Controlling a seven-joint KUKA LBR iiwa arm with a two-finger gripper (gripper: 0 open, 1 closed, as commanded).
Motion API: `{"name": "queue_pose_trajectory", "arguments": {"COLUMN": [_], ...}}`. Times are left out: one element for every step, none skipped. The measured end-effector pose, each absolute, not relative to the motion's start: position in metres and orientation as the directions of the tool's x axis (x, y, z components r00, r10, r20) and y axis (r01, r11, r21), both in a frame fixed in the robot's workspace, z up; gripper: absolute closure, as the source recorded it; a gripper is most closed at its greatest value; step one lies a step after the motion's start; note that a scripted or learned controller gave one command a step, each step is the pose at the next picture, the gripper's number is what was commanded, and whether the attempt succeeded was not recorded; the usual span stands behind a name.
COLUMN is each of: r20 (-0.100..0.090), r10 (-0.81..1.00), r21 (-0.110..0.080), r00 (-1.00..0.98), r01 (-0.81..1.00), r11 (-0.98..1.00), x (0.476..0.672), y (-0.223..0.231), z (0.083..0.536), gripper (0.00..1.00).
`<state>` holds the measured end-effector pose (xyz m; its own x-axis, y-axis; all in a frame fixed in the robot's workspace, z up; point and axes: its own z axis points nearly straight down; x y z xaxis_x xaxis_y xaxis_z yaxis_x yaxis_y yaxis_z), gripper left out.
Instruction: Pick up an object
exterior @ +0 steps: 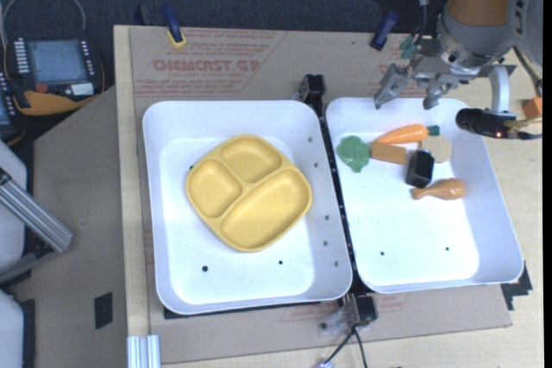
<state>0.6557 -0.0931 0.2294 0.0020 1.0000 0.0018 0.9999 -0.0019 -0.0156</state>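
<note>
Counter carries two white bins. Left bin (164,211) holds yellow divided plate (249,190), centred. Right bin (431,263): near half bare; pickable items cluster toward far end, i.e. drumstick (440,190), black block (420,167), broccoli (353,152), carrot (403,134). Gripper (404,96) hovers over far rim, jaws spread, nothing between them, prob. approach pose. Arm cut off at top edge.
</note>
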Motion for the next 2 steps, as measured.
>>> {"name": "queue_pose_trajectory", "arguments": {"r20": [0.0,0.0], "r10": [1.0,1.0], "r21": [-0.001,-0.005], "r00": [0.0,0.0], "r01": [1.0,1.0], "r11": [0.0,0.0], "x": [0.658,0.656], "y": [-0.093,-0.094], "z": [0.238,0.176], "gripper": [0.0,0.0]}}
